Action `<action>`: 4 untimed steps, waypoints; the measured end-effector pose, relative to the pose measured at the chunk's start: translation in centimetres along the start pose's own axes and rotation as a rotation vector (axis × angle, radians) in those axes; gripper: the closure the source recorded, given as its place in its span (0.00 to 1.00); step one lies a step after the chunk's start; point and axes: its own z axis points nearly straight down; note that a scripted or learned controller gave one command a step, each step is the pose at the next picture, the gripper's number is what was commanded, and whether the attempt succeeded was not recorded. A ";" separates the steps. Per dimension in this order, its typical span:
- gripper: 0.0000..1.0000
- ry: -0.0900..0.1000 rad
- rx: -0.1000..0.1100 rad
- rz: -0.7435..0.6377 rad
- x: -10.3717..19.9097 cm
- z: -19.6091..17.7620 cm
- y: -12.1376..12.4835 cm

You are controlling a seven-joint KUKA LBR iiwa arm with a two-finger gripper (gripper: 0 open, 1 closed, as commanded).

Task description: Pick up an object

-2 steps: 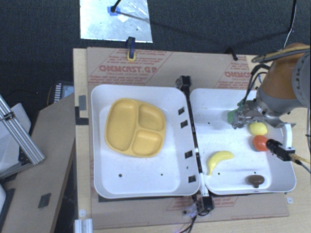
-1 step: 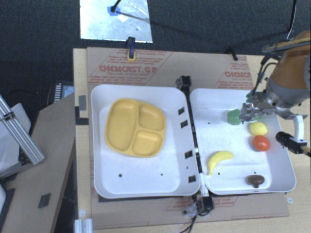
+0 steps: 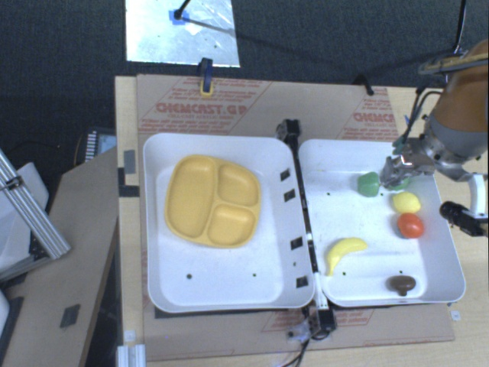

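Observation:
The right bin [image 3: 336, 163] holds a green round object [image 3: 369, 183], a yellow lemon [image 3: 406, 202], an orange-red tomato [image 3: 411, 225], a yellow banana [image 3: 344, 252] and a brown mushroom-like piece [image 3: 402, 284]. My gripper [image 3: 397, 173] hangs low at the bin's far right, just right of the green object and above the lemon. The orange-banded wrist [image 3: 464, 102] rises behind it. Nothing visible sits between the fingers.
The left bin [image 3: 157, 205] carries a yellow divided plate [image 3: 212, 201]. Black clips run along the divider [image 3: 298, 205] between the bins. A metal sheet [image 3: 182, 21] lies at the back. An aluminium frame [image 3: 27, 212] stands at the left.

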 end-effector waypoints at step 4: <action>1.00 0.004 0.001 -0.007 20.6 -1.2 1.6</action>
